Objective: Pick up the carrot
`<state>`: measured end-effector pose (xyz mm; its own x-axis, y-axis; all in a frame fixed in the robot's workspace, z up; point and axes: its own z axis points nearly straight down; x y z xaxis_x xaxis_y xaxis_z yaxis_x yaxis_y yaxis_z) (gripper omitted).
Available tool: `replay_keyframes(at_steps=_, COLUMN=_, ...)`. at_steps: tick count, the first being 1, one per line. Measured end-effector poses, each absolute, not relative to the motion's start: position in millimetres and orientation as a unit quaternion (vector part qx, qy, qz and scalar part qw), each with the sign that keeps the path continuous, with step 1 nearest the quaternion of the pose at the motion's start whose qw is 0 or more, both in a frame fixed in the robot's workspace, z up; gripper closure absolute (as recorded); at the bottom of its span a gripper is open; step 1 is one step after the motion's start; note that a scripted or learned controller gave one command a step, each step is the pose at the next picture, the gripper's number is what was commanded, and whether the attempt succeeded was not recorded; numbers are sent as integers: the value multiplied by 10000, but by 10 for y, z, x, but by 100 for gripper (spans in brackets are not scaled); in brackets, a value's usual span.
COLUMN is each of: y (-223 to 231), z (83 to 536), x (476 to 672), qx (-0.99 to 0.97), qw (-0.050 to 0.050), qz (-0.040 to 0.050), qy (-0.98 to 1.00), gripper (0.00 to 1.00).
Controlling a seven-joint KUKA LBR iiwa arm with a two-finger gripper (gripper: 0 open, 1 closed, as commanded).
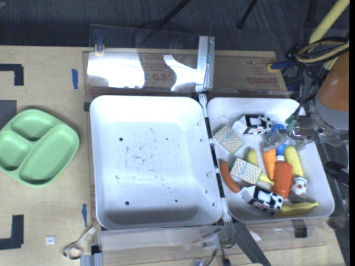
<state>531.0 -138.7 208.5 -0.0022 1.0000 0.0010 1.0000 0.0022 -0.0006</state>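
Note:
The carrot [269, 162] is a short orange taper lying in the right bin [321, 176], its wide end toward the back. It sits between a yellow piece [252, 158] and an orange-red bottle [282, 177]. My gripper [275, 139] reaches in from the right and hangs low over the back of the pile, just above and behind the carrot's wide end. Its tip is partly lost among the objects. I see nothing lifted off the pile.
The right bin also holds a corn cob [294, 160], a banana [300, 206], a red sausage [228, 176], two checked blocks [247, 171] and black-and-white toys [265, 198]. The left bin [111, 121] adjoins it. A green divided plate [36, 146] lies at far left.

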Motion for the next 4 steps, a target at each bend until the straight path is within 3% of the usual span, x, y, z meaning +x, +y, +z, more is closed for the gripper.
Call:
replay_keyframes(at_steps=1, y=-1371, z=904, x=5754, qx=-7029, qw=-11, qz=-11, qy=-7113, gripper=0)
replay_keyframes(at_steps=2, y=-1379, z=991, x=5751, qx=-7043, qw=-5, qz=-15, qy=-7099, gripper=100)
replay_keyframes(at_steps=3, y=-590, z=1922, x=5844, qx=-6897, qw=2, qz=-3, qy=-7241, gripper=100)
replay_keyframes(at_steps=4, y=-544, z=1839, x=5529, qx=-7353, qw=16, qz=4, qy=-6777, gripper=100)
